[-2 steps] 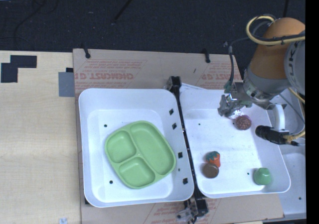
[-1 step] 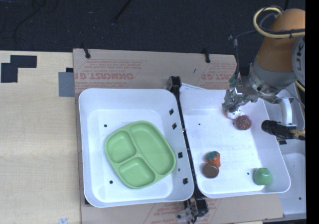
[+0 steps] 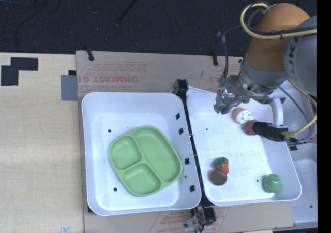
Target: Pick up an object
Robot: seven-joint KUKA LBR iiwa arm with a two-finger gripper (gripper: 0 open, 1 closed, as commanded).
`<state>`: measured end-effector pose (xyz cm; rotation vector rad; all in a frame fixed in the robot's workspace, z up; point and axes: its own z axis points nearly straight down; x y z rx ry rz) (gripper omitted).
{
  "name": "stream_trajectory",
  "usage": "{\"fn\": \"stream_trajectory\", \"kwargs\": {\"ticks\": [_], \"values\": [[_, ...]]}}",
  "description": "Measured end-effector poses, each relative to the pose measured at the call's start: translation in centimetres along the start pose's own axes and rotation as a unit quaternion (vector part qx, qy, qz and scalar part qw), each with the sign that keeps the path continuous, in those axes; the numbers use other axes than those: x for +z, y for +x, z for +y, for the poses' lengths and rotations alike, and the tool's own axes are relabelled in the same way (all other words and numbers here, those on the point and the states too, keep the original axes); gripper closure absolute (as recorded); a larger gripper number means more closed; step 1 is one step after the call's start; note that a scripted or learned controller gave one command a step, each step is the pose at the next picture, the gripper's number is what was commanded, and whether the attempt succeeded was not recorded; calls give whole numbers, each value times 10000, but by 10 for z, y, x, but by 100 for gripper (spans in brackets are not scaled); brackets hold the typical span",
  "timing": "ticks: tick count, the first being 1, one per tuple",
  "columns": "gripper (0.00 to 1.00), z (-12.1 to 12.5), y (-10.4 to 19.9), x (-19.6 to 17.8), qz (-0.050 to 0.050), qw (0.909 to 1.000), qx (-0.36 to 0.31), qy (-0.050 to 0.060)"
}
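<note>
Approach step, by the look of it: gripper [image 3: 226, 103] low over right bin's [image 3: 289, 195] far edge, pincer state impossible to tell. Nearest candidate, pinkish spotted object [image 3: 240, 115], just right of it. Next: shift right, centre over it, descend

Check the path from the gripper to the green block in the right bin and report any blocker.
Nothing visible blocks it. The gripper hovers at the right bin's far edge; the green block sits near its front right corner, with bare floor between.
</note>
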<state>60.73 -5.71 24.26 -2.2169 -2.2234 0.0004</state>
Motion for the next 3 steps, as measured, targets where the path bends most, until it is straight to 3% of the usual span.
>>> {"fn": "stream_trajectory", "kwargs": {"ticks": [3], "values": [[100,-1,158,21,0,10000,-10,21]]}}
